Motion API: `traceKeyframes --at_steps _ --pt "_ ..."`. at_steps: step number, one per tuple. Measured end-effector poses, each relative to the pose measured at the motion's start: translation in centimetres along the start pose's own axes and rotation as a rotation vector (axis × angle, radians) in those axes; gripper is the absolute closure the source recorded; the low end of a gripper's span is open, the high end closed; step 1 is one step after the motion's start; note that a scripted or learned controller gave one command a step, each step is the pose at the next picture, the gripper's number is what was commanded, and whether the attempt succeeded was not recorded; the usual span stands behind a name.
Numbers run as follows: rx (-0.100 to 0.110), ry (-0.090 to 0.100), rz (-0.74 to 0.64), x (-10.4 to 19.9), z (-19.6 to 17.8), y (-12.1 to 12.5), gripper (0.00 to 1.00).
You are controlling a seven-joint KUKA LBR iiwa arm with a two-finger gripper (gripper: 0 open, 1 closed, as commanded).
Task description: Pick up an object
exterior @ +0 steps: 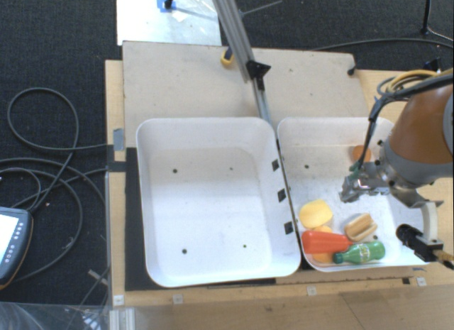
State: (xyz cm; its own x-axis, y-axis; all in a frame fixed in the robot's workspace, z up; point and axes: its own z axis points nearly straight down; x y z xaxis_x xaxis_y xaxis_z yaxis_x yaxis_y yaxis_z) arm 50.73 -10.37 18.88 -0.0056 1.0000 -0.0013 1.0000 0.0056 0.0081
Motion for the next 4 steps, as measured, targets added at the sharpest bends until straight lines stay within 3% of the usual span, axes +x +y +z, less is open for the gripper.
traceKeyframes --at_steps 2,4 --pt "0.001 0.000 0.000 -0.1 -8.7 0.8 1.00" --pt "0.006 0.003 -0.004 8.5 -6.5 4.3 1.00"
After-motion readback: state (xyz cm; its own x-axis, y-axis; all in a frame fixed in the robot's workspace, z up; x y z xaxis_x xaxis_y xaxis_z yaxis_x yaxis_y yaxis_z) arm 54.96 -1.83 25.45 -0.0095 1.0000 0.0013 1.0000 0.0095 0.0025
